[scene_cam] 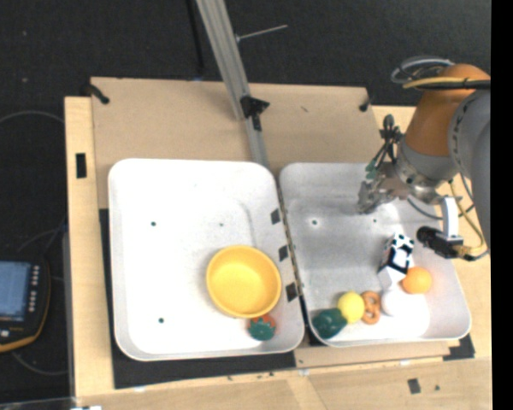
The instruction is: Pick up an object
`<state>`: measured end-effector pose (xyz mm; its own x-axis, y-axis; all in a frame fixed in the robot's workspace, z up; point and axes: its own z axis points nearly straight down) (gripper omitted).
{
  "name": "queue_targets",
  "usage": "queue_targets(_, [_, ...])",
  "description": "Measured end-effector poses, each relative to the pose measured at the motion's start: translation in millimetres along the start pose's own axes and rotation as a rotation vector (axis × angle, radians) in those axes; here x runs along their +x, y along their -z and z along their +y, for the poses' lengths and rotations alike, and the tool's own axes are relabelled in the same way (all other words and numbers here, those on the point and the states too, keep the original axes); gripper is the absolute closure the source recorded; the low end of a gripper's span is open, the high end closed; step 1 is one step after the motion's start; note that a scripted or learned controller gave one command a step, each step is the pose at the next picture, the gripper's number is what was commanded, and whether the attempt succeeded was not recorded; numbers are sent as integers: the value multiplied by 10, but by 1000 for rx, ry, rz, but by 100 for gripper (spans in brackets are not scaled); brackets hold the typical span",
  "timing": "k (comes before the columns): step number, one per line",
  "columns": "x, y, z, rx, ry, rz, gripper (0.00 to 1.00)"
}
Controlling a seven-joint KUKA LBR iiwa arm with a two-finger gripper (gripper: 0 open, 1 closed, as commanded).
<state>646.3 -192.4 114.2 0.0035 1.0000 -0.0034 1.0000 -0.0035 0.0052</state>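
Two white bins, yellow bowl in left one, end effector over right bin, grip state unclear

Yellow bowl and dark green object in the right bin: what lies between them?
In the camera view, the bins' adjoining walls lie between the yellow bowl and the dark green object.

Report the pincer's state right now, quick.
Pincer: over the right bin, away from the objects; open or closed cannot be told.
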Motion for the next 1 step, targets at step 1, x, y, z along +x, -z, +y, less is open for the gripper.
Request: queue_targets(1, [58, 470, 22, -1, 6, 2, 100])
